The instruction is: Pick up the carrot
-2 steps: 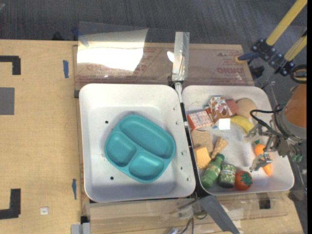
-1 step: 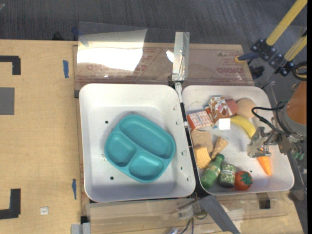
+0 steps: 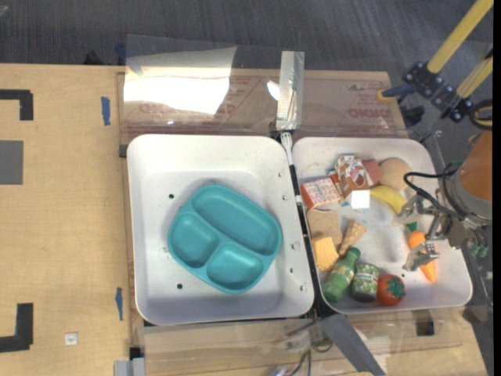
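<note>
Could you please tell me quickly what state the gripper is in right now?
Gripper: down in the right bin at the carrot; whether it is open, closed or gripping the carrot cannot be told.

Wooden bench (image 3: 55, 233) bears two white bins: left bin (image 3: 149, 288), right bin (image 3: 458, 292), touching.

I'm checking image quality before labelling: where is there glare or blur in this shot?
Camera view: strong glare on the clear sheet behind the left bin; teal tray evenly lit and sharp; gripper and carrot in the right bin look soft and small.
</note>
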Robot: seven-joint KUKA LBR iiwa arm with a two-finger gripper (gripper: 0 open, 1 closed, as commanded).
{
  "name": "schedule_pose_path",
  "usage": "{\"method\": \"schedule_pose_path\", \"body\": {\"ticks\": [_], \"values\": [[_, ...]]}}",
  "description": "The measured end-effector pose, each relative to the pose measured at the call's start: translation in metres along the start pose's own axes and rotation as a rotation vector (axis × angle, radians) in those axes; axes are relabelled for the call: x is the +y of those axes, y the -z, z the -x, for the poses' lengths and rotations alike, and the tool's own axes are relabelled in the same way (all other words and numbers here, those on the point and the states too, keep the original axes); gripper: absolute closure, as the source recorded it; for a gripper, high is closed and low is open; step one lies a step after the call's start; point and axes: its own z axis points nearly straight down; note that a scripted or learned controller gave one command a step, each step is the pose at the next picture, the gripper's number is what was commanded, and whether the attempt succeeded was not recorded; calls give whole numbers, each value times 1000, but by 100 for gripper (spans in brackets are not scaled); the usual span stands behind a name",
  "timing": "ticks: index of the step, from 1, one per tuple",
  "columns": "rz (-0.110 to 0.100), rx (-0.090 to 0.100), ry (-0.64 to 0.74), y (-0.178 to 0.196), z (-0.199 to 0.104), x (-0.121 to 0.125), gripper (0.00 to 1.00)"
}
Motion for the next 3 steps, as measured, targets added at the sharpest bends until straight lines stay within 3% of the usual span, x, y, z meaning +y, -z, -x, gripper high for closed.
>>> {"method": "schedule_pose_path", "body": {"ticks": [1, 2, 3], "values": [[5, 22, -89, -30, -9, 6, 0], [3, 11, -88, -18, -5, 6, 100], [9, 29, 26, -18, -34, -17, 100]]}}
